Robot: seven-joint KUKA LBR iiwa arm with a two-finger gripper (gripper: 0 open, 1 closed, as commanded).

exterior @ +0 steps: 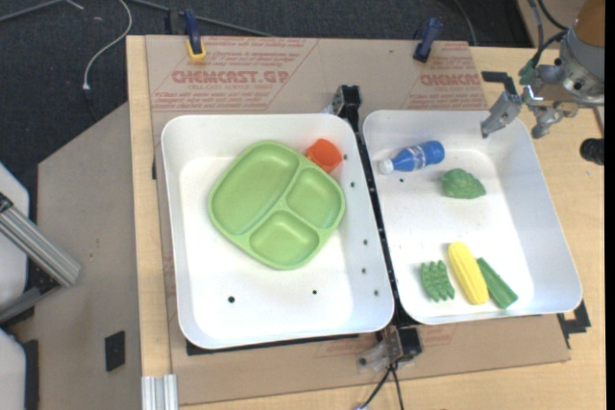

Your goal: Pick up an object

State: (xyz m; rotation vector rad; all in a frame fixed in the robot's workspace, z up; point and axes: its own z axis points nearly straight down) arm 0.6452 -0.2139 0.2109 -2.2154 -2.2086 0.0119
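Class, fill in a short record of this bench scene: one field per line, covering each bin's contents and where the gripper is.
left bin: green divided plate, with a small orange object at its upper right edge
right bin: blue bottle lying on its side; green leafy piece; near the front, a green ridged piece, yellow corn and a long green piece side by side
gripper: above the right bin's far right corner, open, nothing between its fingers
task state: no object picked up yet
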